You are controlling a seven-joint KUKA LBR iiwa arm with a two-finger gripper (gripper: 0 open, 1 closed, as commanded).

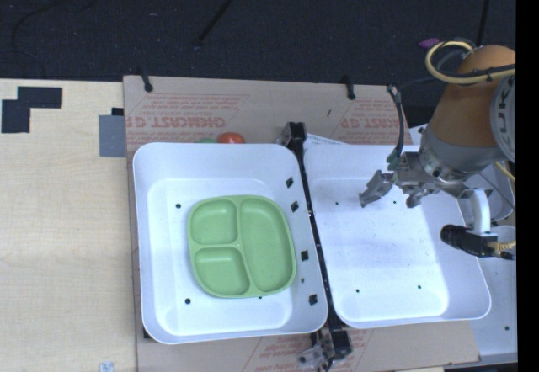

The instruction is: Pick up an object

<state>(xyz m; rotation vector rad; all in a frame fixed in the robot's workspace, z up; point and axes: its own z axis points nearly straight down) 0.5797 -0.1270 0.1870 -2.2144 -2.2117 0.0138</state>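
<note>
While the green divided plate (242, 246) is lying flat in the left bin (160, 185), the gripper (394, 192) is hovering over the right bin (472, 299) with its fingers spread and nothing between them, probably awaiting a descent.

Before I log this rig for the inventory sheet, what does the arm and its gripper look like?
The arm has a rounded orange band above a grey wrist section. A yellowish cable loop curls at its top, and a thin dark cable runs down beside it. The gripper is dark grey metal with two slim fingers. Partial dark lettering shows on the grey housing at the right.
</note>
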